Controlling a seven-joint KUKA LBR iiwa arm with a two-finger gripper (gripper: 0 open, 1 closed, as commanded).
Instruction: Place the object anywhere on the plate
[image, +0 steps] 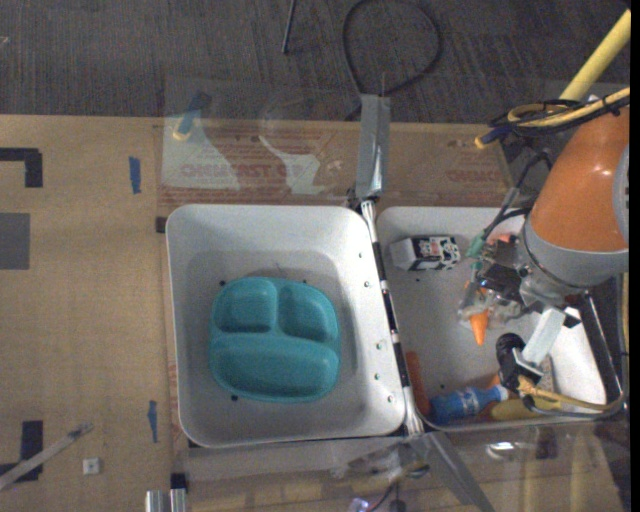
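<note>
**Desk:** Where's the gripper (487, 293), and what has it got?

**Me:** It hangs low over the right bin (440, 325). I can't tell from this slanted view whether it's clenched or released, because the tip is lost in wiring and glare. My best guess at the target is an orange piece (480, 326) directly beneath the gripper, touching it or nearly so (I can't say which).

**Desk:** What worries you?

**Me:** Closest first. If there's no real hold on that piece, I lift and carry air across. Something pale and shiny lies just beside it, also under the gripper, and could get snagged along with it. A blue bottle (465, 403) lies farther out, nearer the bin's front wall and apart from the piece, so I count it a small risk. Beyond that, to the gripper's left in this view, are the raised rims (385, 300) where the two bins meet, and a low carry could knock the piece loose there. Farthest off is the teal plate (272, 340) in the left bin (190, 260), well apart from the gripper. Released from too high, the piece could bounce or roll off it.

**Desk:** And the piece itself?

**Me:** Small, bright orange and tapered like a carrot, with the narrow end pointing away from the gripper. It looks slim and smooth, so an off-centre pinch could squirt it out.
</note>
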